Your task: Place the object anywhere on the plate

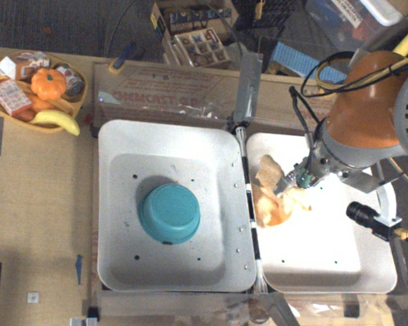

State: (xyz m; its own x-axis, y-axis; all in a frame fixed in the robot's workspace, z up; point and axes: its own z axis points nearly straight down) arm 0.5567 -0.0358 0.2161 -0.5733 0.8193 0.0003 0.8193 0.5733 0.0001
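Two white bins sit side by side on the table (pixel 39 202). The hand (pixel 292 181) is down in the right bin (pixel 337 264), low over its left part, w/ the arm coming in from above-right. The object, a pale orange-tan lump (pixel 270 196), lies right at the hand, touching or just under it & pressed toward the bin's left wall. Can't tell if the hand is open, closed or gripping: its tip merges w/ the lump. Probably that low pose is a grasp attempt, since the lump sits in a corner-ish spot where reach is tight. The plate, a teal round dish (pixel 170 213), is well to the hand's left, mid left bin (pixel 120 152), so a lift & carry across the divider is prob. next.
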